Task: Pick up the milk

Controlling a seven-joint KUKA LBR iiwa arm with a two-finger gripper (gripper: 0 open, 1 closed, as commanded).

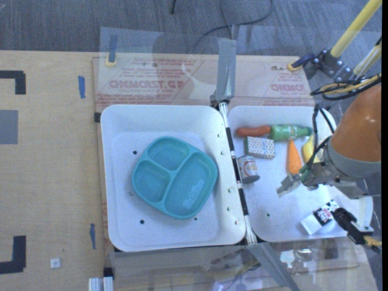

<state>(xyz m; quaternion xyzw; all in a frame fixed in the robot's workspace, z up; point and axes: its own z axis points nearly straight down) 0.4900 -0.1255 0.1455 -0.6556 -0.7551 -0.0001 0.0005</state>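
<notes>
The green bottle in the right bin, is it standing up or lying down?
Lying down: the green bottle rests on its side along the right bin's far wall.

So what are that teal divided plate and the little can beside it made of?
The teal plate looks like moulded plastic: one even colour, soft rounded compartment ridges, a dull sheen. The small can by the right bin's left wall seems metal with a printed label, judging by its greyish shiny top, though it is too small to be sure.

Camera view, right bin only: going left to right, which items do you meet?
Small can → patterned box → green bottle → orange carrot → gripper → white carton, near the bin's front right corner.
</notes>
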